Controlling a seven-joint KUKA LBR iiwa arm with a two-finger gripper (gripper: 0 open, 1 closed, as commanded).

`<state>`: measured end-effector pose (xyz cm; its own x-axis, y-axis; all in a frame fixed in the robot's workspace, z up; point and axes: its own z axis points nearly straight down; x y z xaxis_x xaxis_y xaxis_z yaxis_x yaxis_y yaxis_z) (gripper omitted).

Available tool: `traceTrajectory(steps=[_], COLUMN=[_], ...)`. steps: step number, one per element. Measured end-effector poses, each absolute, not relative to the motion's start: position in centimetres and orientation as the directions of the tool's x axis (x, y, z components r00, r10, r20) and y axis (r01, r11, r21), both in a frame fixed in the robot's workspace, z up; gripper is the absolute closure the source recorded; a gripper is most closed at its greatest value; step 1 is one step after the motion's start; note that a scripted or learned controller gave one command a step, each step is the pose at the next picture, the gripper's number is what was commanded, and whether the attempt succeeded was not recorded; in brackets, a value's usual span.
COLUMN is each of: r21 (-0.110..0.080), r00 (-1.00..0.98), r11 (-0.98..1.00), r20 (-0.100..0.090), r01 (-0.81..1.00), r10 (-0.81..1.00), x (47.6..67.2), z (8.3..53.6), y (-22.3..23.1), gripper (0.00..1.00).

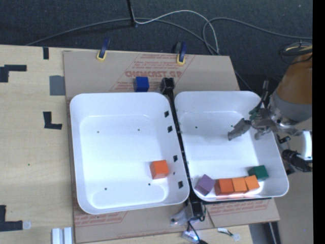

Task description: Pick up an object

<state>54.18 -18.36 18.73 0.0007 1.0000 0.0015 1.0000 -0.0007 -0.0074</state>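
Grey gripper point(239, 131) hovers, fingers spread, empty; the blocks crowd the right bin's point(213, 99) near wall — pinching one risks jamming.

My gripper point(237, 131) hangs over the right bin point(213, 98), whose floor toward the dividing rim is bare. Along that bin's near wall a purple block point(204, 184), three orange blocks point(237, 185) and a green block point(259, 173) crowd together, touching, with little room between.
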Motion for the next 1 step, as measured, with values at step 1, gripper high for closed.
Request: traceTrajectory(steps=[1], r21=[0.0], r00=[0.0], r11=[0.0], r20=[0.0], r01=[1.0], r10=[1.0], x=[54.35], z=[19.07], y=[-18.35], gripper=[0.0])
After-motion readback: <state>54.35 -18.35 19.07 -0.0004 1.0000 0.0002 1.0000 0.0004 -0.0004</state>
